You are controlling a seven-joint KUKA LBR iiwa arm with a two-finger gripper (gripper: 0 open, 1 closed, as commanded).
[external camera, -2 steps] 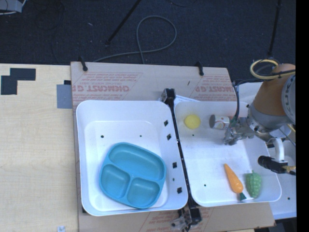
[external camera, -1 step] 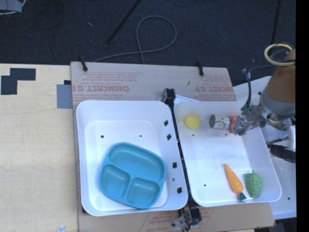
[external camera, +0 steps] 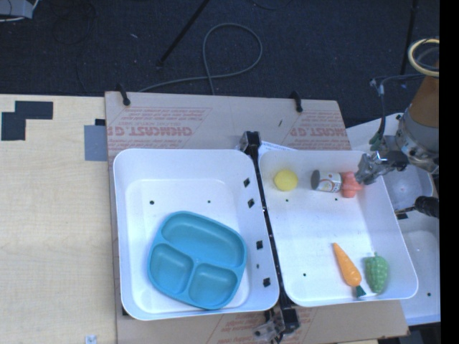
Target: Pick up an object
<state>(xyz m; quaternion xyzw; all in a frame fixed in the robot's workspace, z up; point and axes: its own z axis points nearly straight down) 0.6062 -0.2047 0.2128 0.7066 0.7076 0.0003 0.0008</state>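
Carrot [external camera: 347,264] lies nearest the camera, orange with its tip toward the bin's middle, in the near right corner of the right-hand bin [external camera: 315,296] — just beside it sits a green bumpy vegetable [external camera: 376,273], the two almost touching at their near ends. At about the same depth, the left-hand bin [external camera: 125,185] holds a blue divided tray [external camera: 197,259], lying flat and turned at a slant. Farther back in the right-hand bin, a yellow ball [external camera: 285,180] rests near the dividing wall, apart from a small grey-and-white can [external camera: 326,181] lying on its side. Touching the can's right end is a small orange-pink piece [external camera: 350,185]. The gripper [external camera: 371,167] hangs over the right-hand bin's far right rim, just beside that piece — whether it is open or grasping anything, I cannot tell.
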